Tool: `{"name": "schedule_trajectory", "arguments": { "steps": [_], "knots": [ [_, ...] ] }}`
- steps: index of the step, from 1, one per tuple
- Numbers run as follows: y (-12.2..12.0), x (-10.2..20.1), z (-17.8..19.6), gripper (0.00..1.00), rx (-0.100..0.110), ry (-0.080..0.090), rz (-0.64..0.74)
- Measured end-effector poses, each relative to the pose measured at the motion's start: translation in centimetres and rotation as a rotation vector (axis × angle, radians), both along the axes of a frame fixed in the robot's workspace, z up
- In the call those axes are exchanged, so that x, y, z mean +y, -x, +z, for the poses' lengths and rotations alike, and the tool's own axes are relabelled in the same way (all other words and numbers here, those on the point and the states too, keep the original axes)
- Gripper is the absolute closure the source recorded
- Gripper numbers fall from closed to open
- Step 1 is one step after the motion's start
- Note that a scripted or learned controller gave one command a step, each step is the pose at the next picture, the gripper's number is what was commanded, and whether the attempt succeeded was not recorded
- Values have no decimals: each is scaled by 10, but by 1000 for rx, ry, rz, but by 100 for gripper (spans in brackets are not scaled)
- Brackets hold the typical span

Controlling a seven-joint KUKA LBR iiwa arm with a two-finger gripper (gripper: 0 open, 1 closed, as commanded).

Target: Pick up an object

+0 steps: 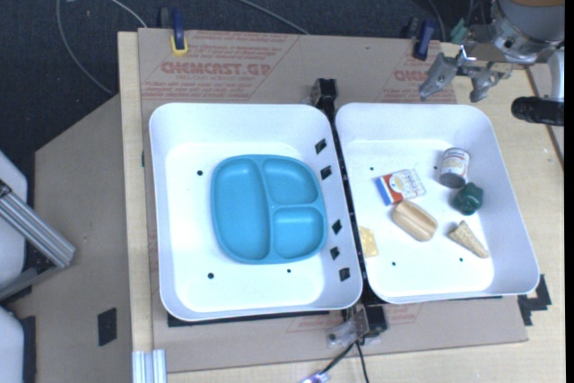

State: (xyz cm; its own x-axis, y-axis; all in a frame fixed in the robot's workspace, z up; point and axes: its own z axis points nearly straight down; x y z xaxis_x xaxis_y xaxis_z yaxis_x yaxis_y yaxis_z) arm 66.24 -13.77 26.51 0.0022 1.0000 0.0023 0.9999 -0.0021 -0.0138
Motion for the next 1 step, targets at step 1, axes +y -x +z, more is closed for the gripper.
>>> {"name": "schedule_trajectory", "arguments": {
  "steps": [1],
  "knots": [
    [-2, 0, 8, 0, -13, 2, 3]
  ]
}}
